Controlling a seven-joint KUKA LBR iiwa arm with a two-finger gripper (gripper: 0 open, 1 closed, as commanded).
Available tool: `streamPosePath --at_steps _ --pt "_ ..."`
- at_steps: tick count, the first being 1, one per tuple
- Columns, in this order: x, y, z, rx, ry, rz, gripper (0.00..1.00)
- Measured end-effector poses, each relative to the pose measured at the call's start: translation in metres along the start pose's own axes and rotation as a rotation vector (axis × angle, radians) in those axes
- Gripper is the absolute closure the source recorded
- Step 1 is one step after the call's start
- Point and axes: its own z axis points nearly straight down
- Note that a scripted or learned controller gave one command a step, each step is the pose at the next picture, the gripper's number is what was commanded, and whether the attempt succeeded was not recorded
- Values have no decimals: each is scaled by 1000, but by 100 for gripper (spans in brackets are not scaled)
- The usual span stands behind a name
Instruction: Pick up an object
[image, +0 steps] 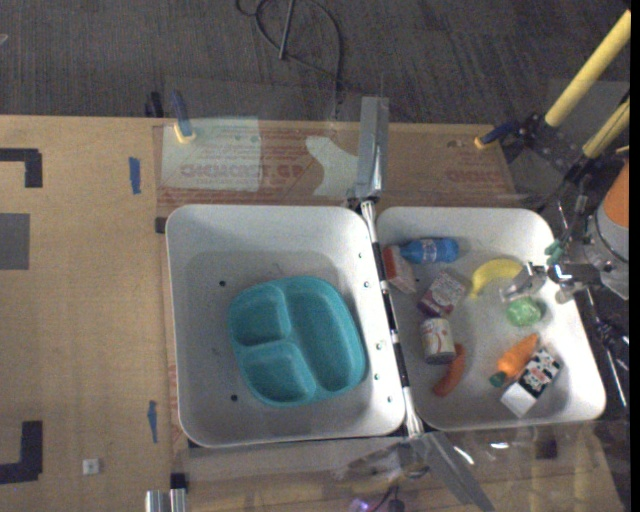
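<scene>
The right bin (590, 400) holds several small items. A blue bottle (430, 250) lies at the back, with a yellow banana (495, 273) to its right. A small brown carton (443, 294) and a can (437, 339) stand near the middle. A red pepper (452, 372) and an orange carrot (514, 359) lie toward the front, beside a black-and-white box (533, 380). A green round item (523, 313) is near the right wall. My gripper (527, 284) hangs low over the bin's right side, just above the green item and next to the banana's right end.
The left bin (190, 300) holds a teal divided tray (296, 339). A metal divider (371, 150) stands behind the seam between the bins. Yellow-handled clamps (585, 75) and cabling crowd the back right corner, where the arm comes in.
</scene>
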Motion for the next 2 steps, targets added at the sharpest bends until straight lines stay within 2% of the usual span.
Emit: streamPosePath --at_steps 1,2 --pt "-22 35 92 -5 4 -137 0" --pt "-24 36 82 -8 0 -134 100"
